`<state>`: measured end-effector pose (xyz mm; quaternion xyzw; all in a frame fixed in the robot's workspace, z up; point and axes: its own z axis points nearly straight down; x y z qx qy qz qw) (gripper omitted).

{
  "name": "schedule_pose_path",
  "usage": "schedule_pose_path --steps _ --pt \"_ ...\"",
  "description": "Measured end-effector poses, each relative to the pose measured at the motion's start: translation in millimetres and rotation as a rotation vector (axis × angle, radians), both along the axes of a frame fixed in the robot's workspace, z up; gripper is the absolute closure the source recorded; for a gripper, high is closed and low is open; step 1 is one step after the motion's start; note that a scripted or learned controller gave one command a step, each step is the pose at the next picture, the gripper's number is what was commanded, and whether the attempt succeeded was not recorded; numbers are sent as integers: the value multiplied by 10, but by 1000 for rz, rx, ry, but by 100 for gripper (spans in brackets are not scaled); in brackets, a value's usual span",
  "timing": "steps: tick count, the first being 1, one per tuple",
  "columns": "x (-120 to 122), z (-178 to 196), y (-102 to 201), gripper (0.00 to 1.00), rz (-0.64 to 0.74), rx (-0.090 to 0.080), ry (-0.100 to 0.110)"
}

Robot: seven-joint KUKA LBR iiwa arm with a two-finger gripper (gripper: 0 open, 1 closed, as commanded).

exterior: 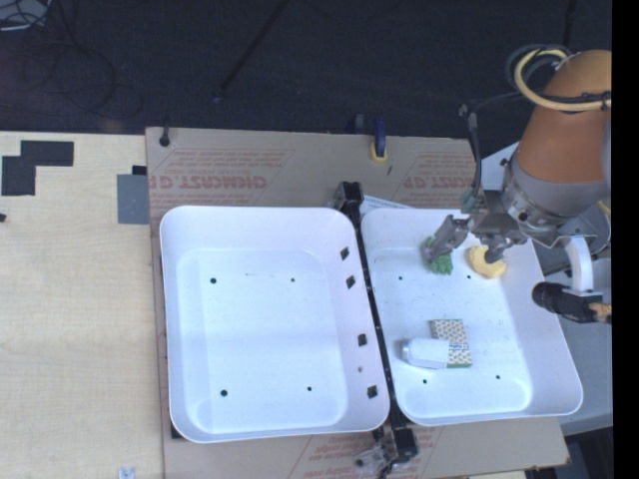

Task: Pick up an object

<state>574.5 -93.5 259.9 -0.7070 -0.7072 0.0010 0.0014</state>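
My gripper (470, 246) hangs over the back of the right bin (544, 367), open, with nothing between its fingers. A small green object (438, 258) lies on the bin floor just under the left fingertip (445, 235). A yellow curved object (487, 263) lies under the right fingertip (497, 250). Nearer the front of the same bin a white bottle-like object (427, 352) lies on its side against a small patterned box (452, 339).
The left bin (180, 267) sits beside the right one, with a black clipped divider (361, 307) where the two rims meet. Both bins rest on a cardboard sheet (250, 168). The arm's orange band (574, 108) rises at the right.
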Motion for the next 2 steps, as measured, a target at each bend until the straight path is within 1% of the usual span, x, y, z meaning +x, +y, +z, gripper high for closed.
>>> schedule_pose_path --steps 1,2 --pt "701 -609 -704 0 -3 -4 -2" --pt "694 -1757 -46 0 5 -4 -3"
